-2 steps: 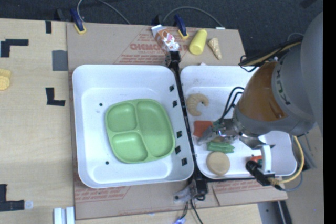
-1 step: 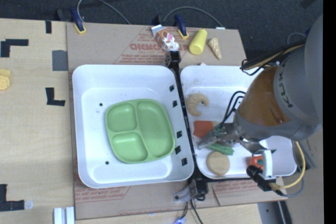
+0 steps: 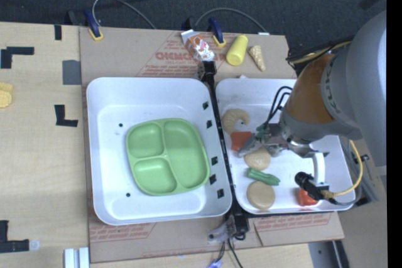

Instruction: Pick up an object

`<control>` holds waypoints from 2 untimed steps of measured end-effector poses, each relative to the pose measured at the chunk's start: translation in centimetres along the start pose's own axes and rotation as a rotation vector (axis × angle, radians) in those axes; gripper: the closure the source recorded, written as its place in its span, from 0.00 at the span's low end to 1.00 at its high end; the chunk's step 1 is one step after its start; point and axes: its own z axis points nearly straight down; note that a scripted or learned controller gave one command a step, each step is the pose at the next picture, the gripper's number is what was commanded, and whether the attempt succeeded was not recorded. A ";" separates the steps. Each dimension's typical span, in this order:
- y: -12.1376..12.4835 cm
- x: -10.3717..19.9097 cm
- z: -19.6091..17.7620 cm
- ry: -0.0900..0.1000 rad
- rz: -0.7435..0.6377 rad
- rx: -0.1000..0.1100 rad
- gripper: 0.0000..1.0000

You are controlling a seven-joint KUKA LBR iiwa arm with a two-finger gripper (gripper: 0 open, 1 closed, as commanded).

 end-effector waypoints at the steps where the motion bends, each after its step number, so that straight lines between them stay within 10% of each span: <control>1: 8.3 1.2 0.1 0.000 -0.002 0.000 0.00; 2: 12.7 -0.7 0.1 -0.001 -0.001 0.003 0.00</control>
